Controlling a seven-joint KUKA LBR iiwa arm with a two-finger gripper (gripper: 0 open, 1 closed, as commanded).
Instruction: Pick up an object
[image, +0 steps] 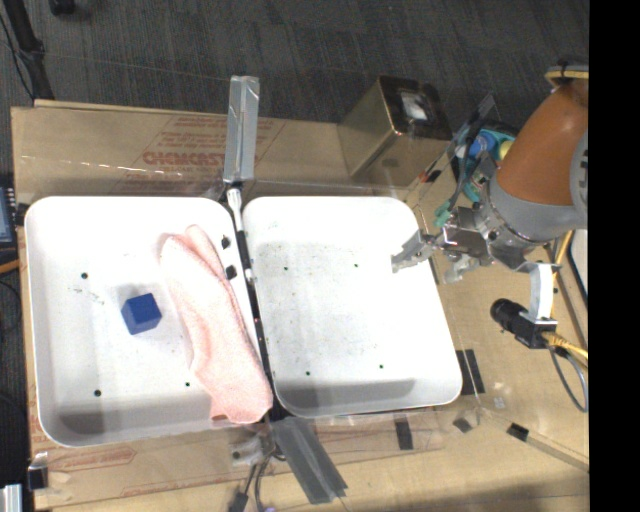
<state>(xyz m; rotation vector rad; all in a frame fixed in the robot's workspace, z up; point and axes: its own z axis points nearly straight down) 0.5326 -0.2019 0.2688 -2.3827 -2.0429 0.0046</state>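
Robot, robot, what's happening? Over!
End effector over right bin's right edge, holding nothing. Blue cube and pink cloth in left bin. Nothing blocking.

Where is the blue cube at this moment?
In the camera view, the blue cube lies in the left bin, near its middle, just left of the pink cloth and apart from it.
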